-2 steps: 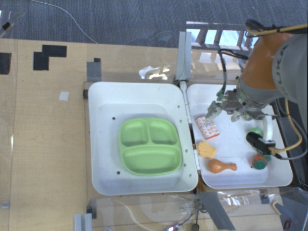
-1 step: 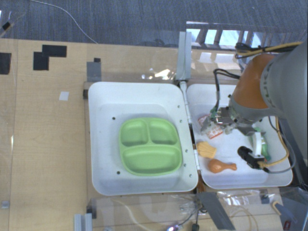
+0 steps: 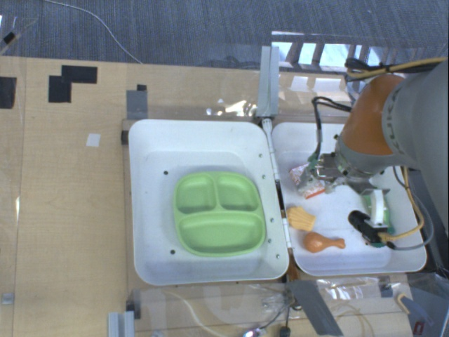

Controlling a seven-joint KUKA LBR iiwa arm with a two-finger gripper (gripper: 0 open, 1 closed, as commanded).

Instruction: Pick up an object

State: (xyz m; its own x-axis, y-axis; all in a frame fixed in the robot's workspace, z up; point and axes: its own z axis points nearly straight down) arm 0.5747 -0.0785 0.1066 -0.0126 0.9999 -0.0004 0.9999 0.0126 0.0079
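A lot could be going wrong here. The packet (image 3: 306,179) is looking thin, shiny and crinkly, so I am guessing it could be sliding out of the pincer (image 3: 325,176) when the arm (image 3: 410,121) lifts. The pincer could also be catching just a corner, and then the packet would be drooping and falling back. The packet is lying close to the wall between the two bins, so a push could be shoving it against that wall and not picking it up. I am not able to tell if the pincer is spread or pressed together, because the arm is hiding that part. So I am not saying it is holding anything.

The packet is lying in the right bin (image 3: 410,262), in the upper part near the middle wall. It is sitting just beside the pincer, on the side toward the left bin (image 3: 144,209), and it may be touching it. A yellow wedge (image 3: 302,219) is lying a little below the packet. An orange toy (image 3: 323,242) is lying just below that. Both are sitting apart from the pincer. A green plate (image 3: 219,213) is resting in the left bin, well apart from the arm.
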